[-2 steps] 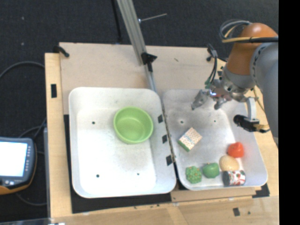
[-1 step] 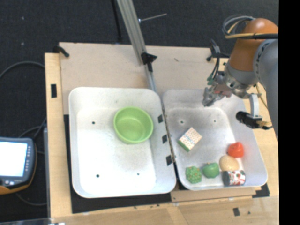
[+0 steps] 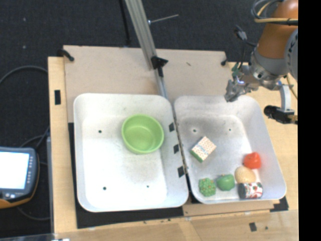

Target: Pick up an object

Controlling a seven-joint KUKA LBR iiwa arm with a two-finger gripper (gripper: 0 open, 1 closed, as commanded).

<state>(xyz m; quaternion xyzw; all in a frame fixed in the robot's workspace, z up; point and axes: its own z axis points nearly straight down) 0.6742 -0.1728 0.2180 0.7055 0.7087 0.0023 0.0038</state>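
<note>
Two bins, gripper [image 3: 232, 94] at the right bin's [image 3: 220, 109] far rim.
Finger state unreadable; toys crowd its near right corner, bowl [image 3: 143, 133] sits left.

Gripper [image 3: 233, 92] over R bin [image 3: 220, 115] far rim; green bowl [image 3: 143, 133] in L bin [image 3: 95, 154]; small items near R bin's front-right corner.

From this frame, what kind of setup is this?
Likely a robot grasping test cell, not a home or factory line: two white bins on a bench, toy items like a green bowl and a small box, and an arm above the right bin.
</note>
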